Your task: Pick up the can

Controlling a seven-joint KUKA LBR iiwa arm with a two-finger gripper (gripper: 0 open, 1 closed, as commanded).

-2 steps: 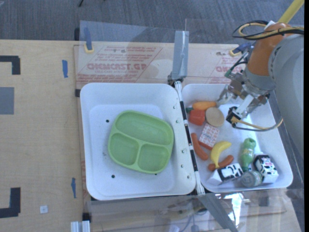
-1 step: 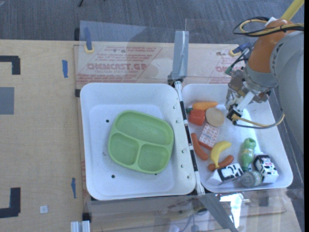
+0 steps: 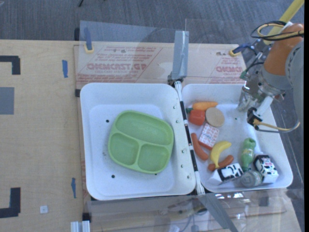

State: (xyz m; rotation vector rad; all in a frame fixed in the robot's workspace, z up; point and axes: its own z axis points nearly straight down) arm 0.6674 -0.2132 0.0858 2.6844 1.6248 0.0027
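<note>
The can (image 3: 211, 128) lies on its side in the right bin (image 3: 281, 151), left of the middle. Its tan end faces up and back, and its red and white label faces front. My gripper (image 3: 247, 109) hangs over the bin's back right part, to the right of the can and apart from it. Its two fingers stand apart with nothing between them.
Around the can lie a carrot (image 3: 204, 105), a red pepper (image 3: 196, 117), a red sausage (image 3: 199, 147) and a banana (image 3: 219, 152). A green bottle (image 3: 247, 152) and black-and-white packs (image 3: 266, 166) sit at the front right. A green divided plate (image 3: 140, 142) rests in the left bin (image 3: 91, 129).
</note>
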